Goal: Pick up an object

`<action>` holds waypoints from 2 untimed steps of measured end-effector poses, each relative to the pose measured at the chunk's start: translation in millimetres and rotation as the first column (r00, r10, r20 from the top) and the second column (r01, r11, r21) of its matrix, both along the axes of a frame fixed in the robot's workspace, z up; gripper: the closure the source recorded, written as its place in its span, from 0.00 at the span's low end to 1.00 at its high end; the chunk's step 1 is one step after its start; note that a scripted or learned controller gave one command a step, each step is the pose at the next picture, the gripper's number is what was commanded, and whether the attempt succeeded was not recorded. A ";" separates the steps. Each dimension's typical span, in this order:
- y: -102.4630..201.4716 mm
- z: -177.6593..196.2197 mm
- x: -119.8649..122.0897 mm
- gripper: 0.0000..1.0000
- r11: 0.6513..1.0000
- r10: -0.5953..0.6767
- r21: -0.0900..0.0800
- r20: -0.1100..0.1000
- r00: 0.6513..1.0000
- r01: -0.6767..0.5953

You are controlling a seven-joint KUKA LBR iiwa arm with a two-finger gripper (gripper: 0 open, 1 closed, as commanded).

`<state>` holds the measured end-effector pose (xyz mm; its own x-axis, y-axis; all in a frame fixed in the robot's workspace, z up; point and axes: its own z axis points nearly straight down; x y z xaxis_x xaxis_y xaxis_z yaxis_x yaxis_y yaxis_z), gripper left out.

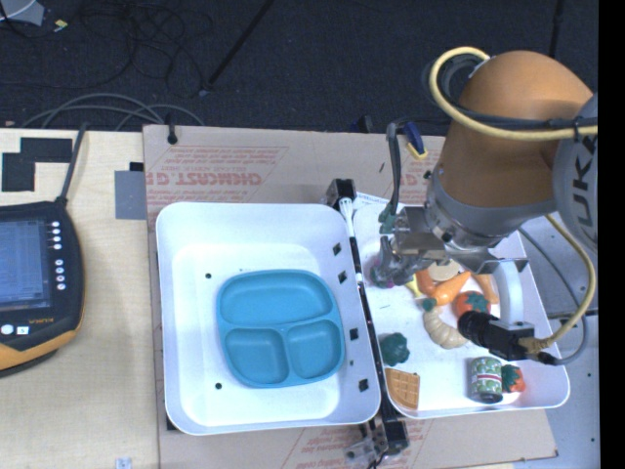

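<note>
Reaching in from the right, the grey arm with its orange band brings the end effector low into the right bin, close against that bin's left wall and toward its far end; whether the end effector is apart or together cannot be told from this angle, and nothing can be made out in its grasp. Loose things lie in the same bin, nearer the camera: two orange pieces just beside the end effector on its right, a pale crescent-shaped piece below them, a dark green lump by the left wall, a waffle-patterned tan piece at the near left corner, and a small printed can lying on its side toward the near right corner. The left bin holds a blue divided plate lying flat, well apart from the end effector. Both bins sit on a cardboard sheet on the bench, and a handheld control tablet rests at the far left
</note>
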<state>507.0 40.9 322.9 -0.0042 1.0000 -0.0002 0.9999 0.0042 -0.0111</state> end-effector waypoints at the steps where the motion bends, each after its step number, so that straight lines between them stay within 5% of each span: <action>1: 59.0 43.6 -29.5 1.00 1.000 0.003 0.002 0.011 1.000 -0.003; 2: 3.4 144.9 -30.8 1.00 1.000 -0.007 0.000 0.019 1.000 0.007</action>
